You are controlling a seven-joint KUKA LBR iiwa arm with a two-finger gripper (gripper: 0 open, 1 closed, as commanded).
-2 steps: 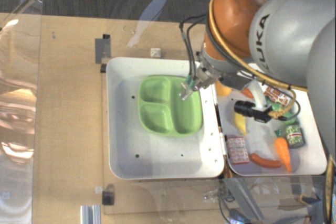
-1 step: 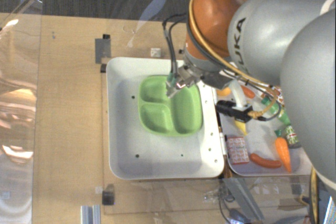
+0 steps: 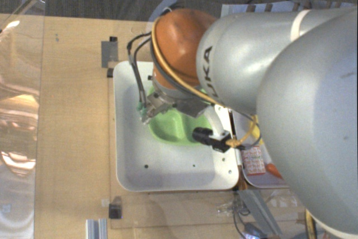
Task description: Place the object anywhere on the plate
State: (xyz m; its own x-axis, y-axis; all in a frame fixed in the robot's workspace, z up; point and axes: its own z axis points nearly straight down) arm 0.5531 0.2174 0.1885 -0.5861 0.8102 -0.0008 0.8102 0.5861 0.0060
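Green plate (image 3: 170,126) lies in the left bin (image 3: 168,176), toward that bin's far right part, and our arm (image 3: 251,64) hangs directly over it. We cannot tell how the jaws stand, nor where the object is; the wrist hides both. We judge this the placing step: next comes a release squarely above the plate.

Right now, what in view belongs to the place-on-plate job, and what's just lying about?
Job:
- green plate in the left bin
- gripper, hidden under the wrist above the plate; the object to place can't be made out

Lying about:
- red-and-white printed item in the right bin
- black clamps on the bench
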